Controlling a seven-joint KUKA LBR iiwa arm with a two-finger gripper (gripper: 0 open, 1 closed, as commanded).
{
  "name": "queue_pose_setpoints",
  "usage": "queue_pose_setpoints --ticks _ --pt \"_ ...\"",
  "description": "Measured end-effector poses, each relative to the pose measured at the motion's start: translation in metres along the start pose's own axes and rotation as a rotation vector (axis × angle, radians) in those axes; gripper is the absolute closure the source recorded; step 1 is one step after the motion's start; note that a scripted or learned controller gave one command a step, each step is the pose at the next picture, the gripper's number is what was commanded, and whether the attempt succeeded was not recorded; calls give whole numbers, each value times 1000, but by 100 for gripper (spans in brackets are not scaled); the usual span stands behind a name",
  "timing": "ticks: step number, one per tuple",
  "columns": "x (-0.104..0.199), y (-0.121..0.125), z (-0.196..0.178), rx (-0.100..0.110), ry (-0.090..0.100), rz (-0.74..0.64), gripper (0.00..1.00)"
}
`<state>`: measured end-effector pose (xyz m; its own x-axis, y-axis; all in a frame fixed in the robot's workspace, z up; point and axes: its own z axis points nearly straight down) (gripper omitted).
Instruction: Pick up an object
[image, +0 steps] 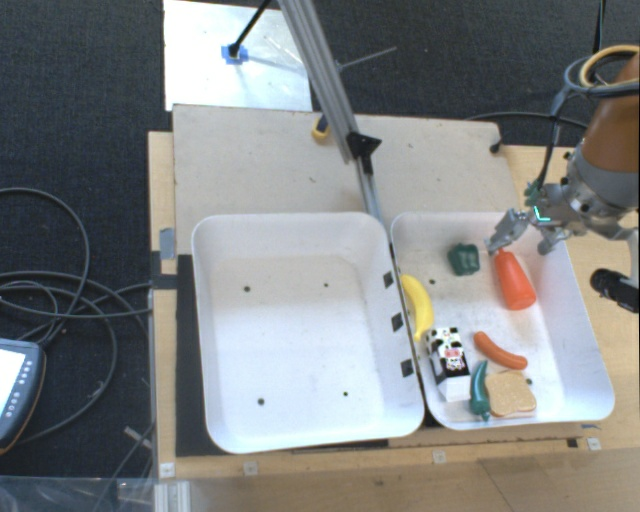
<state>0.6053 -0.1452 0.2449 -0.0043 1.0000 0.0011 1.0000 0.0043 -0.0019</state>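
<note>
Arm: reaching in from the right, grey with an orange band, wrist above the far right corner of the right bin (590, 330)
Jaws: spread apart at the gripper (528, 233), two fingers splayed, nothing between them
Nearest candidate: orange carrot-like piece (515, 281), lying on the bin floor just near of the fingers, apparently not touched
Other objects, right bin: dark green block (464, 259) to the left of the carrot; yellow banana (418, 305) along the left wall; black-and-white box (449, 354) near of it; orange sausage shape (499, 351); green pepper (480, 389) beside a slice of toast (511, 397) at the near edge
Left bin (215, 235): white, on the surface beside the right one
Progress: early, by the look of it; nothing lifted, every object resting in the bin
Left to do: descend onto a piece, likely the carrot, close on it, raise it
</note>
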Motion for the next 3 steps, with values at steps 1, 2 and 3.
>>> queue_pose_setpoints --ticks 1,2,3 --pt "0 1 -2 -3 -1 0 0" --pt "2 1 61 2 0 2 0" --pt "9 -1 122 2 0 3 0"
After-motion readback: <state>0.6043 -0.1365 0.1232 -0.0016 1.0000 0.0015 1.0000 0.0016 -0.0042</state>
